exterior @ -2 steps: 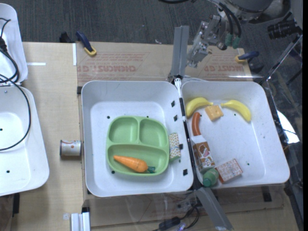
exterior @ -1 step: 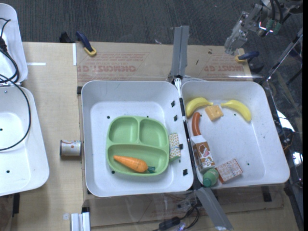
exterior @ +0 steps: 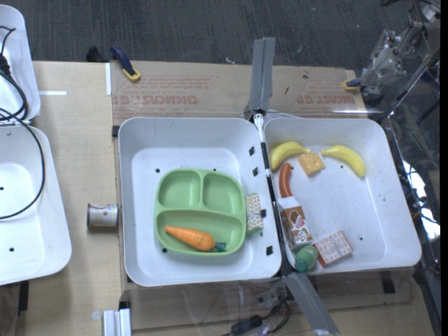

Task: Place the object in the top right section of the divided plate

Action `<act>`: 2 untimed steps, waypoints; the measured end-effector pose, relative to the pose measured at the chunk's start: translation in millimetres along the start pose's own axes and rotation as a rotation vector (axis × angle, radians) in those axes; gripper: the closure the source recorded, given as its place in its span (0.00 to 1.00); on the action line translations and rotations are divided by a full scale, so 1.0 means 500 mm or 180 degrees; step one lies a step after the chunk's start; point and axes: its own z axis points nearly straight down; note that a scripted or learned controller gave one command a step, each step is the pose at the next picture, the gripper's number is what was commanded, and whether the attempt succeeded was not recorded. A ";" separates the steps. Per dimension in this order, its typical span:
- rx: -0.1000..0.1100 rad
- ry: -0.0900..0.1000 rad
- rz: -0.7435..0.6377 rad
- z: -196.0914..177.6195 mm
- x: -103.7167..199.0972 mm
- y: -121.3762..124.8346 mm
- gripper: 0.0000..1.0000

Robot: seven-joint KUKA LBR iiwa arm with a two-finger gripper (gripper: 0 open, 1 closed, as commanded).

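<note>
A toy carrot (exterior: 190, 238), likely light, rigid and slick plastic best pinched across its thick orange middle, lies in the lower section of the green divided plate (exterior: 180, 191) while the gripper (exterior: 381, 61), its state impossible to tell, sits far off beyond the right bin (exterior: 392, 208).
</note>
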 end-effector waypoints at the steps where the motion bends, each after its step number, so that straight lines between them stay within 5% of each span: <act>1: -0.0001 -0.0004 -0.1063 0.001 -0.016 -0.227 1.00; 2: -0.0008 -0.0009 -0.2661 0.002 -0.084 -0.250 1.00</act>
